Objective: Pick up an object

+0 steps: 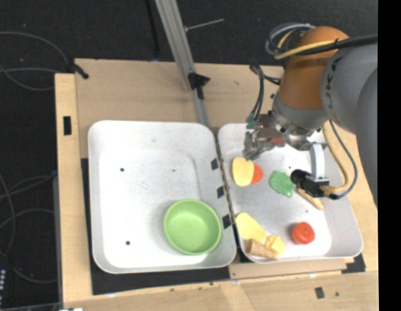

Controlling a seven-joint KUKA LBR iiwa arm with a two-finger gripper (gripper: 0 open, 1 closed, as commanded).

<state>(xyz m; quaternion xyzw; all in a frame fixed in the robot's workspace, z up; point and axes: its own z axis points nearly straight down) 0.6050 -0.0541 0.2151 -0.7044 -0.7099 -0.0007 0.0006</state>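
The gripper [252, 149] hangs over the far left part of the right bin [343, 241], just above a yellow and orange fruit [244, 172]. It cannot be told if its jaws are wide or narrow. A green piece [282, 183] lies to the right of the fruit. A red tomato [303, 232] and a yellow piece [250, 226] lie near the front. The left bin [122, 148] holds a green bowl [192, 226].
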